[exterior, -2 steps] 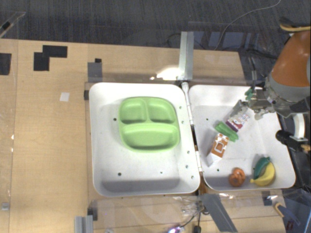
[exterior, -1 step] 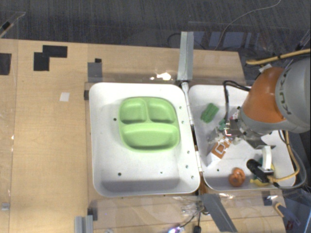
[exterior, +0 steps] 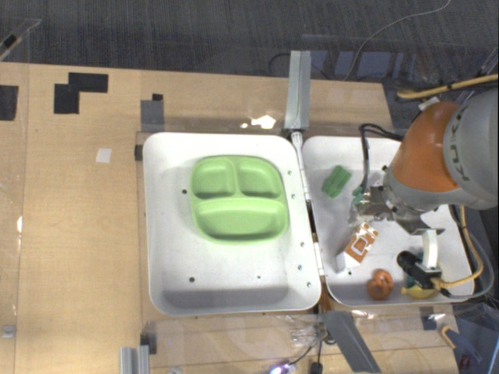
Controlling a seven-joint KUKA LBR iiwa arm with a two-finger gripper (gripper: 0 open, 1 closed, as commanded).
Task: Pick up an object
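From the overhead camera view, the left bin (exterior: 160, 287) held a green divided tray (exterior: 237, 198), while the right bin (exterior: 320, 156) had a green block (exterior: 337, 181), brownish ball (exterior: 380, 284) and an orange-white packet (exterior: 361, 244) just under the gripper (exterior: 368, 206), grip state impossible to tell.

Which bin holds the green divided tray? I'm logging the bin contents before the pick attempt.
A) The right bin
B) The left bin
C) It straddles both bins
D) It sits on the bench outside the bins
B: the green divided tray lies flat wholly inside the left bin, apart from the small items in the right bin.
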